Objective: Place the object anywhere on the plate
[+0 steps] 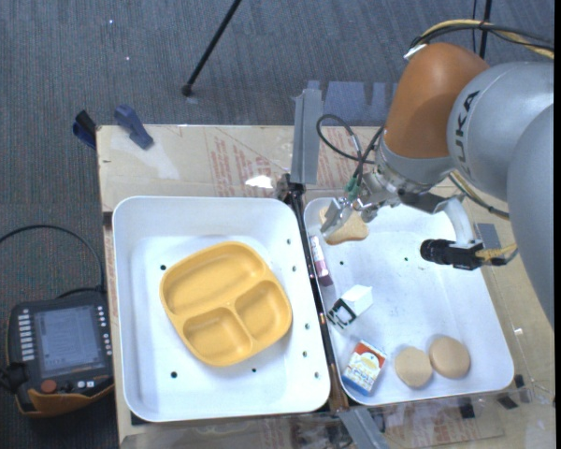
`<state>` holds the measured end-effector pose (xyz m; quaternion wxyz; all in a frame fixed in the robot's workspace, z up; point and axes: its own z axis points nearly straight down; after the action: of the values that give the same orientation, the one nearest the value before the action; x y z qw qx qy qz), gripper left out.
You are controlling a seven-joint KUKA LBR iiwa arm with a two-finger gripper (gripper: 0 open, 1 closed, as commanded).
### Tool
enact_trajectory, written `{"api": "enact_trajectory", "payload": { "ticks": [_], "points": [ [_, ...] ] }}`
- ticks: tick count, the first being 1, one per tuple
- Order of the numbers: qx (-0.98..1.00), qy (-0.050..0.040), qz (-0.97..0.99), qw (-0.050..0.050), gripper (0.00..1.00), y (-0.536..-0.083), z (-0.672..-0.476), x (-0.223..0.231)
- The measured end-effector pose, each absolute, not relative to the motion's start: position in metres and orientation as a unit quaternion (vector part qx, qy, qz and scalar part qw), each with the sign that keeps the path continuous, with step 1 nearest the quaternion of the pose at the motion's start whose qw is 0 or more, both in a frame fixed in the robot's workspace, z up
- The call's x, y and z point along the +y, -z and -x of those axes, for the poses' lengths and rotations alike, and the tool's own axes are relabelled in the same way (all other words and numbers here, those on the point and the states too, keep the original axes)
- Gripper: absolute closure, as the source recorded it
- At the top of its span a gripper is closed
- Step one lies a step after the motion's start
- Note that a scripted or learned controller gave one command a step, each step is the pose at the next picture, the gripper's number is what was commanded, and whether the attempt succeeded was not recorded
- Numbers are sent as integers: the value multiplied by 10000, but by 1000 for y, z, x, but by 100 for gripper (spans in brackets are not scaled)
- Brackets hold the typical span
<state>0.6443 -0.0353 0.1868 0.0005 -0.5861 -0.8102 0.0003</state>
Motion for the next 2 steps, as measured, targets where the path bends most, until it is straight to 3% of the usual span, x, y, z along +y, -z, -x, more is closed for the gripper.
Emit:
{"api": "enact_trajectory", "payload": {
  "ticks": [1, 2],
  "points": [
    [-8063, -6, 5915, 11, 100, -235, -602, 48],
    [-8063, -7, 5915, 11, 0, -235, -602, 48]
  ]
}}
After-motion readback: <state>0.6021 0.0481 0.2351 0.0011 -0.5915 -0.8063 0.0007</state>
